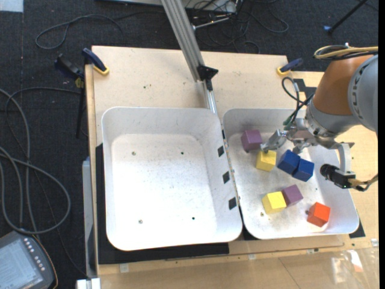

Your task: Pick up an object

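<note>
My gripper [278,142] hangs low in the right bin [252,120], reaching in from the right. Its tips sit just above a yellow cube [265,160] and left of two blue cubes [296,164] that lie against each other. A purple cube [251,139] rests to the gripper's left. Nearer the front lie another yellow cube [274,201], a small purple cube [292,194] touching it, and an orange cube [319,214] by the front right corner. Nothing shows between the tips.
The left bin [120,125] stands beside the right one, with a raised divider between them. A metal rail [183,29] slants down from the back to the bins' junction. Cables and clamps lie around the board's edges.
</note>
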Tool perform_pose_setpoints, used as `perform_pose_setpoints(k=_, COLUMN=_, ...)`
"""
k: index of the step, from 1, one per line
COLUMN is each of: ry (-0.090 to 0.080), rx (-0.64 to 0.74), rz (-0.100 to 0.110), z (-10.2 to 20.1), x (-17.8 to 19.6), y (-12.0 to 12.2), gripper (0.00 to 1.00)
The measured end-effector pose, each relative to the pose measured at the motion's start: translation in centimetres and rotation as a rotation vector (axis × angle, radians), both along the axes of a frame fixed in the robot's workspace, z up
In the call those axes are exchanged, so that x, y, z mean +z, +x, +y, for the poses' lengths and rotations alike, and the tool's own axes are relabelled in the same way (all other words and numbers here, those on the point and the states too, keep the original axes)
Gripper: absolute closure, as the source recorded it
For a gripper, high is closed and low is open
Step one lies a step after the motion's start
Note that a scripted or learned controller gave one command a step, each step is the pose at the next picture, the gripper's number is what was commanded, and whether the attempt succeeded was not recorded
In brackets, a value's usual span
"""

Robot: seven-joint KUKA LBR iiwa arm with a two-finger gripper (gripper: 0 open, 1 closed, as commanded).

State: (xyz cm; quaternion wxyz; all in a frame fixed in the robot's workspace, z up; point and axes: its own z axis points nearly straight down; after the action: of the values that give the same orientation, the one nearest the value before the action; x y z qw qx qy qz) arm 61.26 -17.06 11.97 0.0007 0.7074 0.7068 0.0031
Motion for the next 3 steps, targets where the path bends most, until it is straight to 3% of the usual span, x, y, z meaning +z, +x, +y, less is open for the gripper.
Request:
perform_pose_setpoints(k=1, ry=-0.005, rx=0.001, rz=-0.005, z=-0.2, x=1.4, y=0.1, gripper=1.0)
perform_pose_setpoints(k=2, ry=-0.006, rx=-0.001, rz=-0.002, z=-0.9, x=7.5, y=-0.1, gripper=1.0)
perform_pose_setpoints(k=3, ry=-0.005, rx=0.002, rz=0.0, z=-1.0, x=10.2, y=0.1, gripper=1.0)
